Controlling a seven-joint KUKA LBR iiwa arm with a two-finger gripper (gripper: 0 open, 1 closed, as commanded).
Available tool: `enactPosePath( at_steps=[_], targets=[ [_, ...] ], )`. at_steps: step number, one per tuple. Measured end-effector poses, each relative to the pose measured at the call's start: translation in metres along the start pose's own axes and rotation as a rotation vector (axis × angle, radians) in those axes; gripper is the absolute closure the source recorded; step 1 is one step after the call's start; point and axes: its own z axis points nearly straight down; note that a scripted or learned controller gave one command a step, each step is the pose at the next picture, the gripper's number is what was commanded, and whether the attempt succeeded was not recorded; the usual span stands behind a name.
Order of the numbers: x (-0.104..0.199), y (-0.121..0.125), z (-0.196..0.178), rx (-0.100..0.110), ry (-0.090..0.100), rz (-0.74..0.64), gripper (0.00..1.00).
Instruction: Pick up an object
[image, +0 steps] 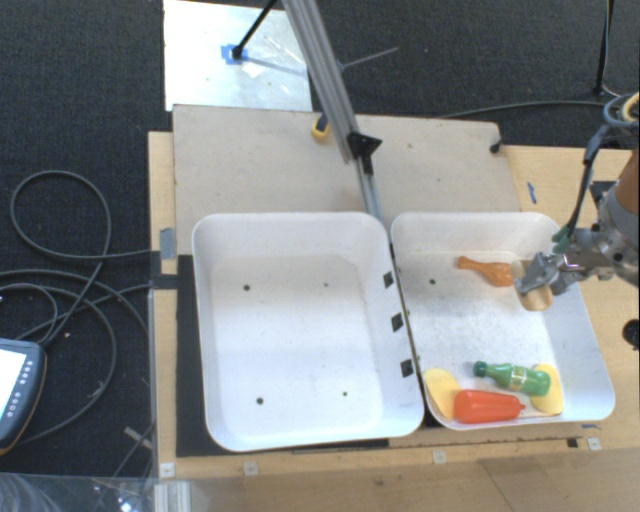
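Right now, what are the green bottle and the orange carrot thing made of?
The green bottle looks like smooth, shiny plastic: a bright glint shows on its side. The orange carrot thing also seems to be plastic, a toy with an even, slightly glossy colour. It could be rubber; the view cannot settle that.

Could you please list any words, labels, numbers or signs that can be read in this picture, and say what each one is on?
No text can be read anywhere in this view.
Green bottle: it has a pale label band, too small and blurred to read.
Screen at the left edge: lit, but no characters can be made out.
Black squares on the wall between the two bins: plain marks, no writing.
Blue tape on the sheet at the top: no writing visible.
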Motion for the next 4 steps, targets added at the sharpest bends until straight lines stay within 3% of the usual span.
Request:
enactPosePath(
  at_steps=[3, 4],
  targets=[
    [0.177, 0.027, 0.033, 0.005, 0.001, 0.000, 1.00],
    [0.230, 0.043, 0.027, 0.001, 0.001, -0.001, 1.00]
  ],
)
